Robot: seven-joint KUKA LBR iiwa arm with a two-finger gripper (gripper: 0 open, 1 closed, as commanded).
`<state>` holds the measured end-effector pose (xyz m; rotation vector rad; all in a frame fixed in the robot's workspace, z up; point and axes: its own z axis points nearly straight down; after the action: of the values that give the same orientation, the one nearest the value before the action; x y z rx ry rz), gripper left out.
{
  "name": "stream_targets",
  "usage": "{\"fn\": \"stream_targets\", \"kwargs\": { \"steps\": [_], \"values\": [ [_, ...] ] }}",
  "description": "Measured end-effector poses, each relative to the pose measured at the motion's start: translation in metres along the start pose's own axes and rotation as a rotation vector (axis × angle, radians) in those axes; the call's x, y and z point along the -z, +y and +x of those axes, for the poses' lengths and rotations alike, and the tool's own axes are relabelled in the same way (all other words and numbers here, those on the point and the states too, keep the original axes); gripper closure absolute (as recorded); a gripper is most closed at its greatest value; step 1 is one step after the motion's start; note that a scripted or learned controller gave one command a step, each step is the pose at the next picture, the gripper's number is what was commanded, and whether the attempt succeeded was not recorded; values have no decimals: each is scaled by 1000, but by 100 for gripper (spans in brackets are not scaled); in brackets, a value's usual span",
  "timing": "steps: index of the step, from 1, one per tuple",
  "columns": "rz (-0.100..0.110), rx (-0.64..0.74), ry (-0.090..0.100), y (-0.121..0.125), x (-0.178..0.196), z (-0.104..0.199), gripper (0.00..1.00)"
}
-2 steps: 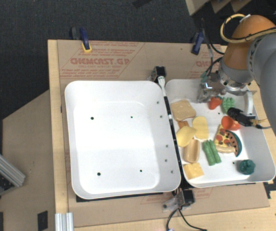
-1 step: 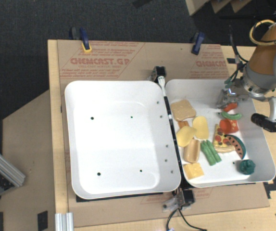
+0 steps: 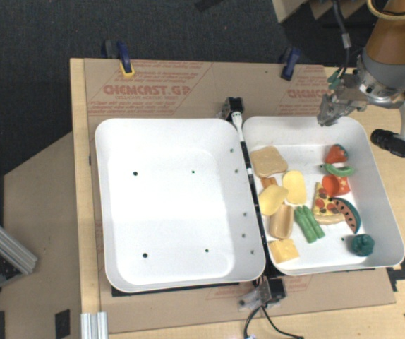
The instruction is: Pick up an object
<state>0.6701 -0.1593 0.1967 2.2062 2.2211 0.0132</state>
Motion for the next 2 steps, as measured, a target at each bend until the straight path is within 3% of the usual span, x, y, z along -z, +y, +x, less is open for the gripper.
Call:
{"fn": "stream_targets", "kwargs": {
  "steps": [1, 2],
  "values": [
    [13, 5, 7, -2, 9, 122, 100],
    [1, 0, 4, 0, 111, 172, 100]
  ]
}}
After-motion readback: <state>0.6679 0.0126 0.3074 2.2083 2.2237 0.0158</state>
